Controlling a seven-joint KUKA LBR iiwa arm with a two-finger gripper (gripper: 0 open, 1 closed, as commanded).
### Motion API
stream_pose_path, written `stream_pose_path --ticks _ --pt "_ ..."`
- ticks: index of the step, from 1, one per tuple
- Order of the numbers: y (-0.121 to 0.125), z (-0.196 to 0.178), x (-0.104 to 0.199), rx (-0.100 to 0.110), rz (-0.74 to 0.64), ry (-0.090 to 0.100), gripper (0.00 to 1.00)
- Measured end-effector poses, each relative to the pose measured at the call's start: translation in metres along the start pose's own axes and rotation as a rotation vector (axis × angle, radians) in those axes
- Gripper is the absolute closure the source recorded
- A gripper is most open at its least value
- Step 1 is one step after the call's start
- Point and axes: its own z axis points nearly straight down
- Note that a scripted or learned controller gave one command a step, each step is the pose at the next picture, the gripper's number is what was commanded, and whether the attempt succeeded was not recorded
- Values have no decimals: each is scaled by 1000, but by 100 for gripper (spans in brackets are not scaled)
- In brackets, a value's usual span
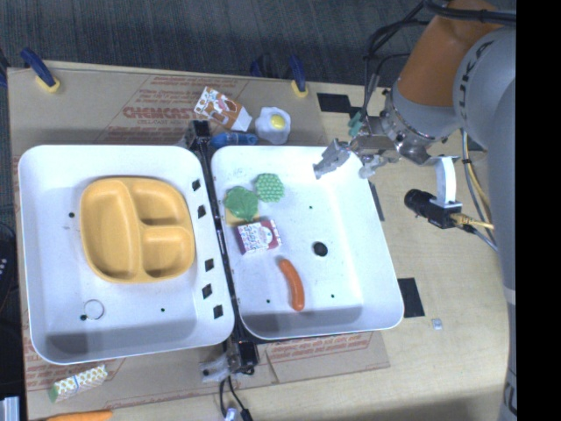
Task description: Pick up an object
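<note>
- Above the right bin's (377,279) far right corner hangs the claw (348,160), its two fingers spread apart with nothing between them.
- In that right bin lie five things: two green round pieces, one pale with dots (269,187) and one darker (240,203), touching each other near the far left side; a small red-and-white packet (257,236) just in front of them; an orange sausage-shaped piece (292,284) nearer the front wall; and a small black disc (320,250) to the right of the packet.
- All five sit well apart from the claw, with bare bin floor between, so nothing stands in the way.
- In the left bin (35,235) rests one yellow divided tray (138,228), plus one faint ring (93,309) on the floor near its front corner.
- On the tabletop (438,323) behind the bins lie one orange-and-white carton (216,106), one blue piece (233,138) and one yellow-and-white piece (274,124).
- In front of the left bin lies one patterned wrapper (79,381).
- Three blue clamps grip the cardboard sheet's (140,103) far edge.
</note>
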Motion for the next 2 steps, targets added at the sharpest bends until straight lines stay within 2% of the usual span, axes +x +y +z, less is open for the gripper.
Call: stream_pose_path --ticks 1,2 --pt "-94 132 -4 3 -61 2 0" --pt "-131 165 70 2 90 3 0"
